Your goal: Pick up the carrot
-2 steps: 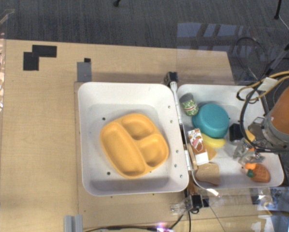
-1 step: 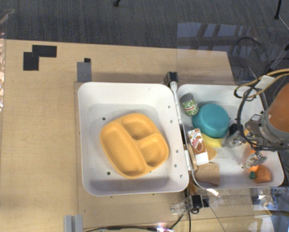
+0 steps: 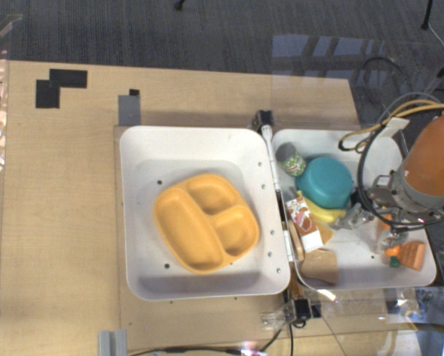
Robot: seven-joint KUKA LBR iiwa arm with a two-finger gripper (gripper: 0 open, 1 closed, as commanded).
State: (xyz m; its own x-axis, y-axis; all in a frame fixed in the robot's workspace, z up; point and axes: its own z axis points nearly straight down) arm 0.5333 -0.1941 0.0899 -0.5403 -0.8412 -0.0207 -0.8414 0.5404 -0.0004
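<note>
Camera view: gripper low over the right bin, near its right edge, fingers hidden under wrist and cables, so cannot tell their state. Carrot in that bin's near right corner, just beside the gripper, lying free. Teal bowl and banana toward the bin's left edge; yellow divided tray mid left bin
</note>
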